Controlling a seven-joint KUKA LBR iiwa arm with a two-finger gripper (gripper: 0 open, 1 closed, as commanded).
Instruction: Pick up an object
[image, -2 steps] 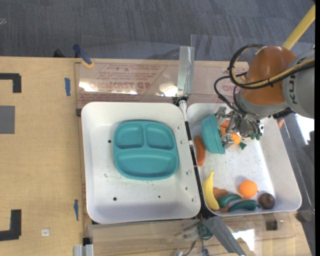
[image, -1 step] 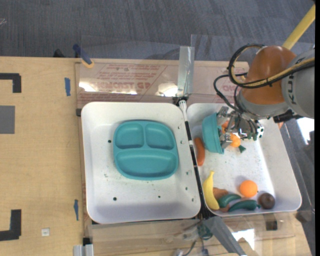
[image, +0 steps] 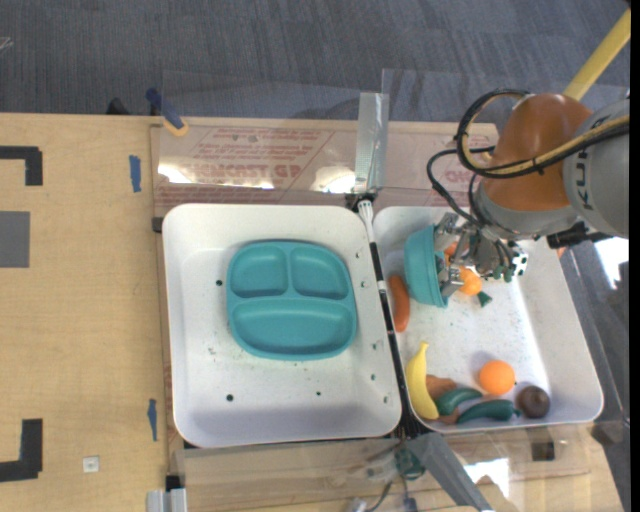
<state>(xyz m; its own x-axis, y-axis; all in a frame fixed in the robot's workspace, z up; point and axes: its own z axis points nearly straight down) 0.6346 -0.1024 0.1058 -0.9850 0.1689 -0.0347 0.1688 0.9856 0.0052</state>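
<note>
Two shallow white bins sit side by side on a tan bench, seen from above at a slant.

The left bin (image: 190, 400) holds a teal divided plate (image: 292, 300), lying flat near its middle, with two small sections at the top and one long section below.

Just right of the divider, in the right bin (image: 570, 350), a reddish-orange oblong piece, perhaps a carrot (image: 400, 302), lies against the left wall. Beside it a teal bowl (image: 424, 264) stands tipped on its edge, its rim facing right.

My gripper (image: 468, 262) is low in the upper part of this bin, right beside the tipped bowl. A small orange item (image: 469, 283) sits at my fingertips, touching or nearly so; I cannot tell whether my fingers are wide or closed on anything, since cables and the wrist blur that spot. A small black-and-white piece (image: 517, 264) lies just right of my hand.

Along the bin's near edge lies a cluster: a yellow banana (image: 420, 385) at the left wall, an orange-and-green vegetable shape (image: 462, 400), a round orange fruit (image: 496, 377), and a dark brown round item (image: 535, 401) at the right end.

My grey arm with its orange band (image: 540, 140) enters from the upper right.
</note>
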